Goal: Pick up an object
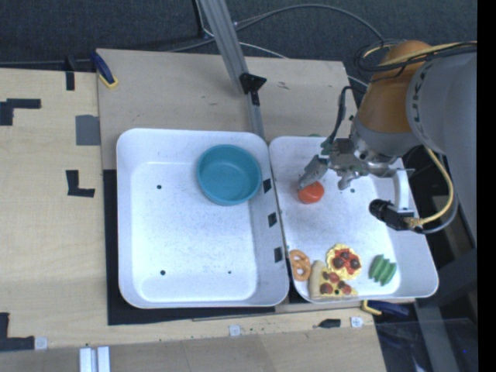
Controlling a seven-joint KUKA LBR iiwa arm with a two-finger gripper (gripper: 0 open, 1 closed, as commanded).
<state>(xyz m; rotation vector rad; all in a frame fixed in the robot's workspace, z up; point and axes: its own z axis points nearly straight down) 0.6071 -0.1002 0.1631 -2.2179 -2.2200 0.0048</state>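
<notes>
My gripper [328, 178] hangs over the upper part of the right bin [411, 246], its two grey fingers spread apart and open. A small red round object [311, 194] lies on the bin floor just under and in front of the left finger [312, 173], touching or almost touching its tip. It sits to one side of the gap, not between the fingers. The orange-banded wrist [387, 107] rises behind the gripper to the upper right.
A blue bowl [228, 174] stands in the upper right part of the left bin [155, 239]. Along the right bin's front edge lie a pretzel [299, 264], a pizza slice [339, 270] and a green piece [382, 269]. A grey pole [232, 49] slants above the bins' divide.
</notes>
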